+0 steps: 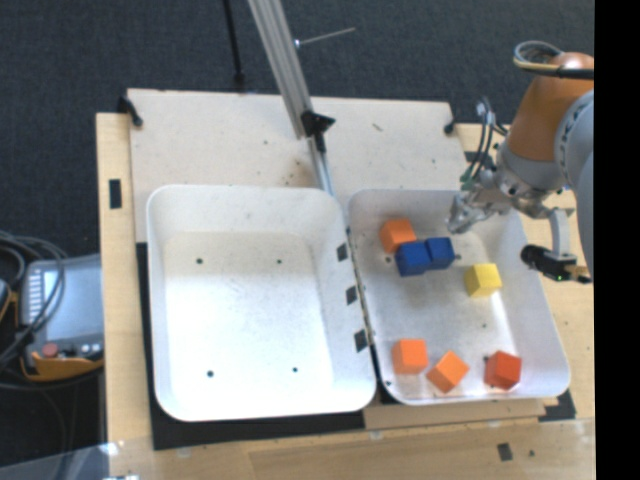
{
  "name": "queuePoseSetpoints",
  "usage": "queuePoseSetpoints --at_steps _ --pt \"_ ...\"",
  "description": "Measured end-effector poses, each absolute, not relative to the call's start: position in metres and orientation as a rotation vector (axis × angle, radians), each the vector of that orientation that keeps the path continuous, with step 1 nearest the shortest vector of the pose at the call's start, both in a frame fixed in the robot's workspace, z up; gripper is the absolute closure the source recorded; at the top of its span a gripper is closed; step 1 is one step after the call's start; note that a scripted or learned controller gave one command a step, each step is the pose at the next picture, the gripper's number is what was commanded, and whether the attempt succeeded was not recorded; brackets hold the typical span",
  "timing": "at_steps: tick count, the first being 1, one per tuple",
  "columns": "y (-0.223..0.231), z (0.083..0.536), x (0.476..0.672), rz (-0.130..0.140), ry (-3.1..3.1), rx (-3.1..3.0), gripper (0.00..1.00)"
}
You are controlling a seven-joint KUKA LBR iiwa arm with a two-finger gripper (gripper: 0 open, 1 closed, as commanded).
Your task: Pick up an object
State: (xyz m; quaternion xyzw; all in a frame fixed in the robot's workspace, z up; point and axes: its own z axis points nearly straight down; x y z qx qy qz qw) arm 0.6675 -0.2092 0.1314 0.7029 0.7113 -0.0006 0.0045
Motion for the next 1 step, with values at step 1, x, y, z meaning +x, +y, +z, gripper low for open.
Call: queuePoseSetpoints --at_steps 1 --pt "-0.2109 0.1966 0.6648 0.007 2.221 2.209 1.0"
